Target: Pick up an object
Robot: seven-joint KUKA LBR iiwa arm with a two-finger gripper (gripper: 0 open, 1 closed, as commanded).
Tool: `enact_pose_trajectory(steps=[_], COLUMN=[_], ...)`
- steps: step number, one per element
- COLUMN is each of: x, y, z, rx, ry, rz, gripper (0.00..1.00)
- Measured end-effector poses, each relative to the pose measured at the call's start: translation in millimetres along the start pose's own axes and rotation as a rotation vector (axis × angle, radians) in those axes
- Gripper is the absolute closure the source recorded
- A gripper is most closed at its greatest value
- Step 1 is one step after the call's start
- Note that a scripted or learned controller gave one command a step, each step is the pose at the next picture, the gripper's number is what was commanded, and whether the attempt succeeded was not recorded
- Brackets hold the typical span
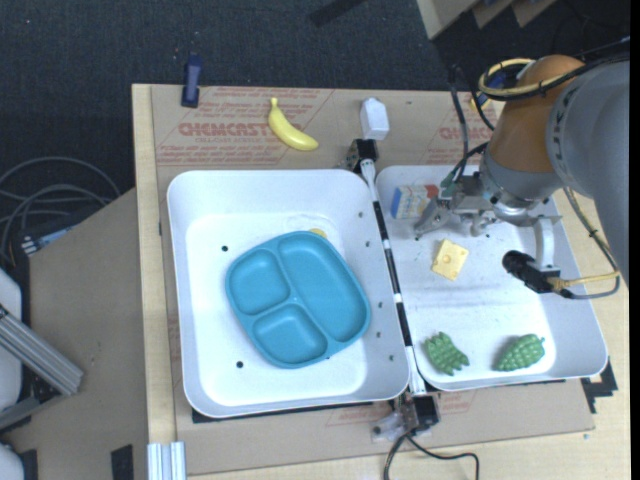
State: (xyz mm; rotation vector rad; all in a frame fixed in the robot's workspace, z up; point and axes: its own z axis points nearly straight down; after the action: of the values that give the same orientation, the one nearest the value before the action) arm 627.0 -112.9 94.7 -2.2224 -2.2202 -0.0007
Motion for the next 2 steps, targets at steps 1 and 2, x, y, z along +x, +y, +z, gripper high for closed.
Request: enact_pose_trajectory(steps=[1,2], x=[8.0,5.5], y=[37.1,-12.5], z=[9.9,10.2], rx=[0.015,0.002], ry=[-0.001,0.0], rz=[-0.003,0.0], gripper=[0.0,0.0])
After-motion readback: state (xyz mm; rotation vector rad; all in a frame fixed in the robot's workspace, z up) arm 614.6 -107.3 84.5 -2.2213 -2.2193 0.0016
